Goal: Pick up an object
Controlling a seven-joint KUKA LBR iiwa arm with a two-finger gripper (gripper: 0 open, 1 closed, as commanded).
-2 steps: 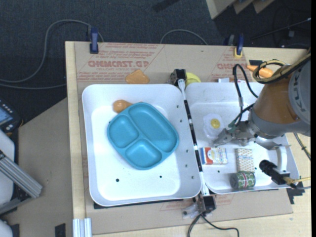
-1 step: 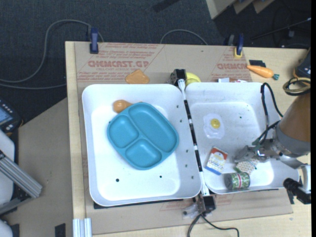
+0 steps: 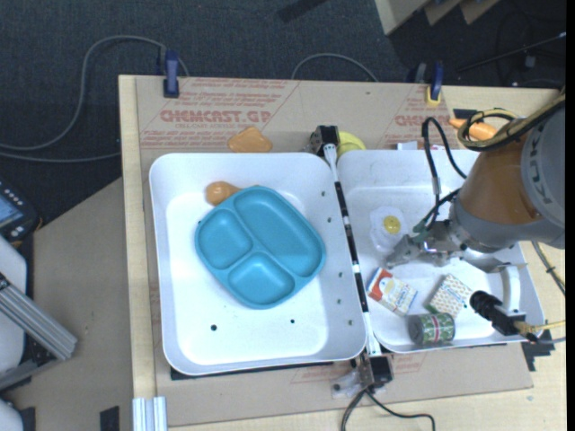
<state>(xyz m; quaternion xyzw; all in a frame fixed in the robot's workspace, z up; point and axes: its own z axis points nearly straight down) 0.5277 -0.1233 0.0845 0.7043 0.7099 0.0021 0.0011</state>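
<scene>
Nearest, in the right bin [image 3: 503, 335]: a green patterned roll [image 3: 432, 329], a red-and-white packet [image 3: 392, 292] (lying flat), a speckled pad [image 3: 451, 294]. Farther, the gripper [image 3: 415, 245], low over that bin's floor; jaws' state impossible to tell. Beyond, a yellow-spotted lid [image 3: 389, 224].

A pale wooden bench [image 3: 269, 106], covered by brown protective paper printed with red lettering, is seen carrying two shallow white plastic bins side by side: the left bin [image 3: 180, 277] and the right bin [image 3: 404, 164], touching along their inner edges. Directly on the bench behind the bins, a small orange rounded object [image 3: 249, 139] is noted near the left bin's rear rim, and a yellow rounded object [image 3: 349, 142] beside a black fitting [image 3: 323, 137] at the junction of the bins. Two blue clamps [image 3: 171, 72] [image 3: 435, 81] are fixed at the bench's rear edge.
</scene>
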